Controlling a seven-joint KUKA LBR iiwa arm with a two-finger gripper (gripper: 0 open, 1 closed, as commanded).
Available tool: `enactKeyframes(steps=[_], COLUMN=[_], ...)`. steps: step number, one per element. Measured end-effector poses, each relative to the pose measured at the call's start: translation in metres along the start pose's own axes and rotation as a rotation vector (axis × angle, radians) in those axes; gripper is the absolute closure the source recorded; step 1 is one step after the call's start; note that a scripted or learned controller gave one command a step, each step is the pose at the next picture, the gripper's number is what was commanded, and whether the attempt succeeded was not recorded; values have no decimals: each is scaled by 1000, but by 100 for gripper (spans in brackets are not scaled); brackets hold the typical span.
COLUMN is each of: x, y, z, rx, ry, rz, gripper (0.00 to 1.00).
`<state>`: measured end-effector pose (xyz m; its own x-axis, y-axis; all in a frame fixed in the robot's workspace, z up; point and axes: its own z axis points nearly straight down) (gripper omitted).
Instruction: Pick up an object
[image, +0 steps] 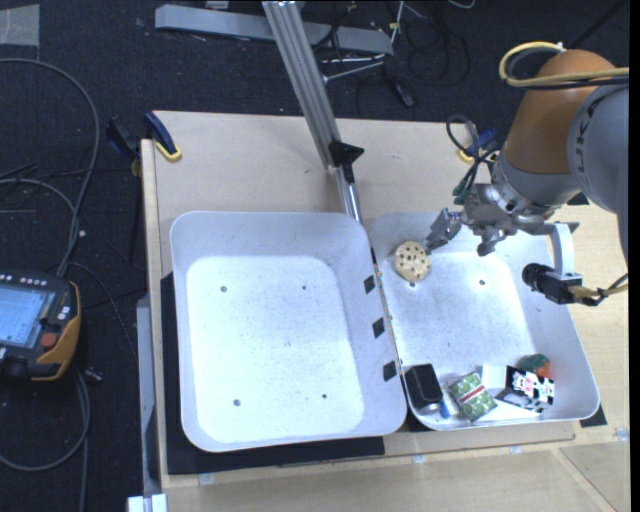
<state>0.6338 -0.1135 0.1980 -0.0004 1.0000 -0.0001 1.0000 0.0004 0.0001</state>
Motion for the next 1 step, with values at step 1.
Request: enactKeyframes(steps=[1], x=[-48], y=[8], z=[112], rx=[6], ry=[1], rz=[3], gripper=[0])
